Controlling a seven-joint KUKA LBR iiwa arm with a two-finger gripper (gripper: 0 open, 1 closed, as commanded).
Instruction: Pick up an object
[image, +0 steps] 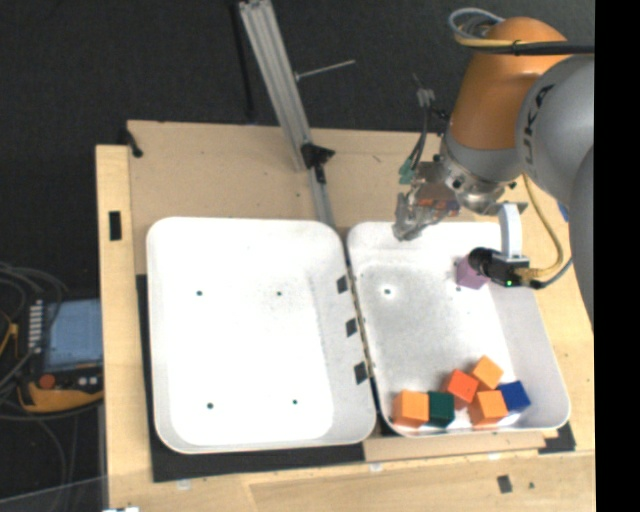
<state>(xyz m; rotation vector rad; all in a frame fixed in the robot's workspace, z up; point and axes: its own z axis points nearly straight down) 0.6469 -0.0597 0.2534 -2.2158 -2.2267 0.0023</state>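
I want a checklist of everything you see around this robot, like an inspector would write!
Surface: wooden bench bearing a left bin and a right bin, side by side.
Job's things: in the right bin's near end, four orange blocks, a green block and a blue block, bunched together; a purple block lies apart near the far right wall.
Clutter: nothing seen.
Grippers: gripper above the right bin's far edge, nothing visibly held.
Cables: cable loops beside the arm's wrist; more wires left of the bench.
Surroundings: slanted metal pole, dark floor, blue device at left.
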